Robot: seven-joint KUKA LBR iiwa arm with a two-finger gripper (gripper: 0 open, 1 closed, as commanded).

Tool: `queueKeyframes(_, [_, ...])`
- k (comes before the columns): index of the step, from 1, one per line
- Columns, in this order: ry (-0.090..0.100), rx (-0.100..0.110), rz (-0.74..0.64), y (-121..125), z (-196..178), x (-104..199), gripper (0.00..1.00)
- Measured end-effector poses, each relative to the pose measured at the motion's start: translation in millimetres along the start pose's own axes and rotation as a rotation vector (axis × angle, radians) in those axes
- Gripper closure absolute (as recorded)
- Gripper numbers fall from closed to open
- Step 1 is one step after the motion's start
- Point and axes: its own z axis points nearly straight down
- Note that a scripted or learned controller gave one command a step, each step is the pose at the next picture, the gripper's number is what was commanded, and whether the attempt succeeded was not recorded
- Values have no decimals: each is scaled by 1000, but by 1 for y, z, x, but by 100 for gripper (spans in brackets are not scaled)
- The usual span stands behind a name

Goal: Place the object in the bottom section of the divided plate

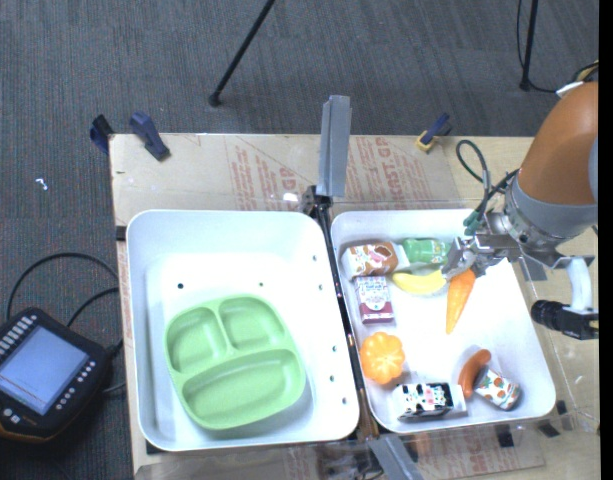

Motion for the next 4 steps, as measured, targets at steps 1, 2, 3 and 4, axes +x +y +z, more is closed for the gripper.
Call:
queueKeyframes(1, [2, 4, 285, -19, 28, 64, 100])
queueKeyframes(2, [2, 4, 285, -19, 28, 64, 0])
queueKeyframes(3, [0, 1, 293, -5, -6, 205, 0])
queueKeyframes(4, [-3, 7, 289, -5, -13, 205, 100])
